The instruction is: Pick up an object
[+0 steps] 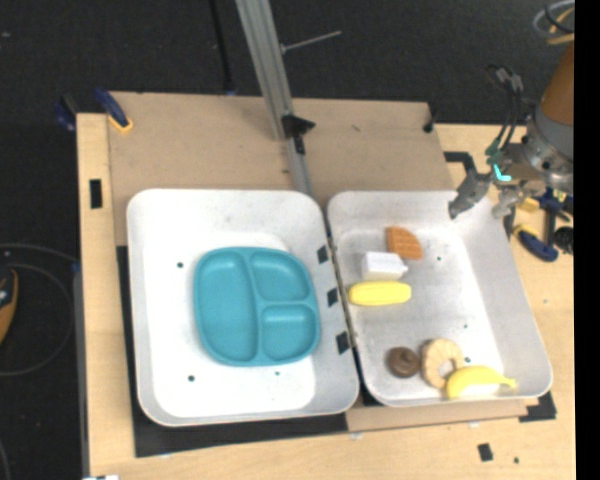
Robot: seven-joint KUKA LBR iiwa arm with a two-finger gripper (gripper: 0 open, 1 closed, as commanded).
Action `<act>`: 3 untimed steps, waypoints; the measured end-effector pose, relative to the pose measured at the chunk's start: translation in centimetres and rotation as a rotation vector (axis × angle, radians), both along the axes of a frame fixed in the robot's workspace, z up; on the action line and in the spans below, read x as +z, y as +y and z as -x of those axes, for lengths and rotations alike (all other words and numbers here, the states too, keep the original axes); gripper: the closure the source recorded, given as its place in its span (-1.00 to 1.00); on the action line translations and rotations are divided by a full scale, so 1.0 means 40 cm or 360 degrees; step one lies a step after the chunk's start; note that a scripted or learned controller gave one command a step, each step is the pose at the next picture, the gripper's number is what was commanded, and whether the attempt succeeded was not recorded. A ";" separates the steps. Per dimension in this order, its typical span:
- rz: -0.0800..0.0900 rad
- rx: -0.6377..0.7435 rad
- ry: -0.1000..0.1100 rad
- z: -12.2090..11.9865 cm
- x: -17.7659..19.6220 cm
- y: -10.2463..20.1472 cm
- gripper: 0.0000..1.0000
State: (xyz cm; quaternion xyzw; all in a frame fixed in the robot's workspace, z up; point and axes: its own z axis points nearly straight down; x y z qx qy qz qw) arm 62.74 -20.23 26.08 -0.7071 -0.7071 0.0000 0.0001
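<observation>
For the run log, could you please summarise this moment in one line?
claw: over right bin's far right corner, holding nothing | yellow block: in bin | tray: left bin

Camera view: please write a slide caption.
Gripper open above right bin's far corner; blue tray in left bin.

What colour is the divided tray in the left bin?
The divided tray is light blue, a turquoise shade, seen clearly in the camera view.

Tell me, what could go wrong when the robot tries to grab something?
1. The white block touches the yellow piece, so the end effector may knock one while grabbing the other.
2. The brown donut, tan donut and banana crowd the right bin's corner, leaving little room.
</observation>
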 end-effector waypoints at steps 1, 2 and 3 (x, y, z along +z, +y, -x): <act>0.0001 0.0001 -0.0004 -0.001 0.003 0.000 -1.00; 0.0001 0.0005 0.0005 -0.007 -0.144 0.017 -1.00; 0.0001 0.0003 0.0004 0.007 -0.265 0.034 -1.00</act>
